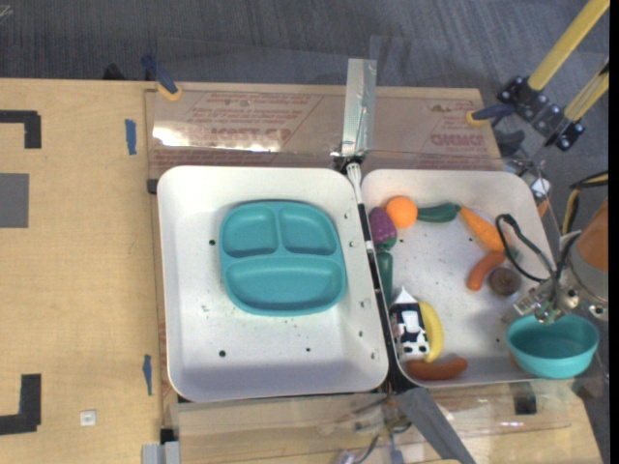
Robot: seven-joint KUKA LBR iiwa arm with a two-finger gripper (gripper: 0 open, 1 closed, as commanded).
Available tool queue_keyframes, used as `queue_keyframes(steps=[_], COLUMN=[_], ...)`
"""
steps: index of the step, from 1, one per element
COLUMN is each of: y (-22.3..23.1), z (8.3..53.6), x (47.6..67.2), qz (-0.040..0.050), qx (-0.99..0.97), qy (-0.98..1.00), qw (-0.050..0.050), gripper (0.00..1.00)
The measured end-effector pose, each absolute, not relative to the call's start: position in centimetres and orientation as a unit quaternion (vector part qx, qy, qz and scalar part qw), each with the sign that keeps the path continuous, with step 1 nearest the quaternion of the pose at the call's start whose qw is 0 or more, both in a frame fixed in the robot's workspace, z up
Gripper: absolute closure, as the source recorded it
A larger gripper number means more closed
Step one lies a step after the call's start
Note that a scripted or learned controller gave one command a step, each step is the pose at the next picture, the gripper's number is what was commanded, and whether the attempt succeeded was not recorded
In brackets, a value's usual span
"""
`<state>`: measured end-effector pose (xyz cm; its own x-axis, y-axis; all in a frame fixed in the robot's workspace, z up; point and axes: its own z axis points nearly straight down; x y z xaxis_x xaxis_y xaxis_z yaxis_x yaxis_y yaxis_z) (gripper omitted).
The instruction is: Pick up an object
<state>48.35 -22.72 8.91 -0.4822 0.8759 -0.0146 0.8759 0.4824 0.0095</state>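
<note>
The right bin (440, 271) holds several toy foods: an orange (400, 212), purple grapes (381, 225), a green vegetable (440, 213), a carrot (478, 226), an orange sausage (484, 270), a brown round piece (502, 280), a banana (432, 329), a cow-patterned carton (408, 325) and a red sausage (435, 366). A teal bowl (553, 346) sits in its front right corner. My gripper (544, 304) hangs at the bin's right side, just above the bowl's far rim and right of the brown piece. Nothing shows in its grasp.
The left bin (184, 288) carries a teal divided plate (282, 257) at its middle. A black cable (517, 240) loops from the arm over the right bin's right side. Yellow struts (571, 37) stand at the back right. A metal divider (358, 114) rises behind the bins.
</note>
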Motion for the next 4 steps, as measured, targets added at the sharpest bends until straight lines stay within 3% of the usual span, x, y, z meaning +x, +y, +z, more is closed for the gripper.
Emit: queue_keyframes(steps=[1,2,3,4], y=[-22.0,-18.3,-14.4,-17.4], z=[8.9,8.9,8.9,8.7], x=[48.3,49.1,55.1,62.1], qz=[0.0036,0.0005,0.0026,0.0011], qx=[0.505,0.478,0.488,0.573], qy=[0.863,0.878,0.873,0.82], qw=[0.002,0.006,0.007,0.004], gripper=[0.0,0.0,0.0,0.0])
